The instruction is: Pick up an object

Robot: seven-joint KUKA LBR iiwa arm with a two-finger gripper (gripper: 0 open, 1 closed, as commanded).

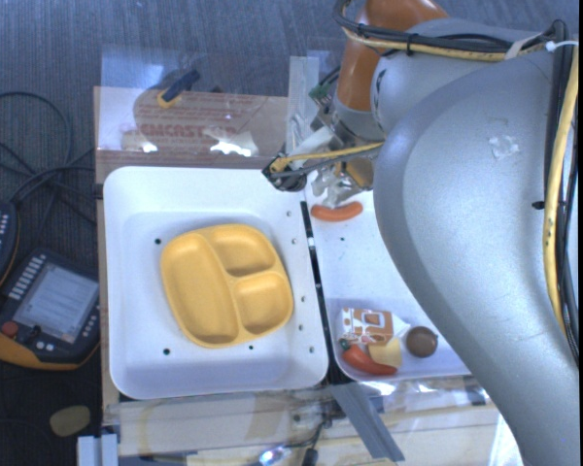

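We see the grey arm (486,212) reaching in from the right across the right bin (355,260), its orange band (374,37) high at the back. The gripper (332,184) hangs over the far end of that bin, close to the divider between the two bins. We cannot tell how it is set, since the wrist and cables hide it. Just below it in the picture lies a small orange sausage (335,212), on the bin floor, very near the gripper, though we cannot tell if they touch. At the near end of the same bin, well apart from the gripper, sit a printed packet (367,324), a red pepper (367,361) and a brown ball (422,342). The left bin (126,357) holds a yellow divided tray (225,284).
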